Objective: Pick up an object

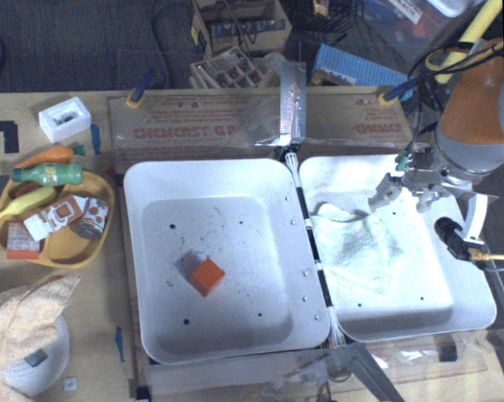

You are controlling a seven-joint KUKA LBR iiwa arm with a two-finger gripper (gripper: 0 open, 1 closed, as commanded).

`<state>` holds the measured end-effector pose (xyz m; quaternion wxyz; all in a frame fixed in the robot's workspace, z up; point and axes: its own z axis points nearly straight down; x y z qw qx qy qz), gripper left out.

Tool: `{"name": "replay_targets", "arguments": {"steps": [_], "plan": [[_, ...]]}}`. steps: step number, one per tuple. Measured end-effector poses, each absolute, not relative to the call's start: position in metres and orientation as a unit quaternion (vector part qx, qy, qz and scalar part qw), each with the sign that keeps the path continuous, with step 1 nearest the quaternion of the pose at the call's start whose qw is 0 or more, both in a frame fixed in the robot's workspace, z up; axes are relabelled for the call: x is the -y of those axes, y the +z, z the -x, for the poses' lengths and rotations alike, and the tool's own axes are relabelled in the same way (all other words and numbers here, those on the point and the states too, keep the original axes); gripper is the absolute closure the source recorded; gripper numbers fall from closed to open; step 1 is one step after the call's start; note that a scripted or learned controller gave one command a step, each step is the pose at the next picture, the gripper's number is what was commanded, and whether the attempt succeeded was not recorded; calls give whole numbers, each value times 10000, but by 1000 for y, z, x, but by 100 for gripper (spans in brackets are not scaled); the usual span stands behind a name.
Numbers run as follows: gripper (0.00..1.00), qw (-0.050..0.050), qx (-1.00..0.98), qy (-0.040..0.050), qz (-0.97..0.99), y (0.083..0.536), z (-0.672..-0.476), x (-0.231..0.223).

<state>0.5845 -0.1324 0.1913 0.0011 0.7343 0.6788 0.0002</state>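
One small orange cube (208, 276) lies near the middle of the left shallow white plastic bin (147, 188), resting flat and apart from every wall. The right white bin (432, 309) adjoins it, a central divider between them. The two-finger gripper (404, 187) on the grey arm with an orange band (475, 111) hangs over the right bin, well apart from the cube, fingers spread and holding nothing. A sound grasp probably requires travelling across the divider, centring above the cube, aligning the fingers with two opposite faces, then descending.
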Motion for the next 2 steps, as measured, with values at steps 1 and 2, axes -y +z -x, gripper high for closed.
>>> {"name": "replay_targets", "arguments": {"steps": [1,2], "plan": [[0,16,-7552,11,-6555,90,-617,122],[0,21,-7188,8,-6952,98,-668,103]]}}
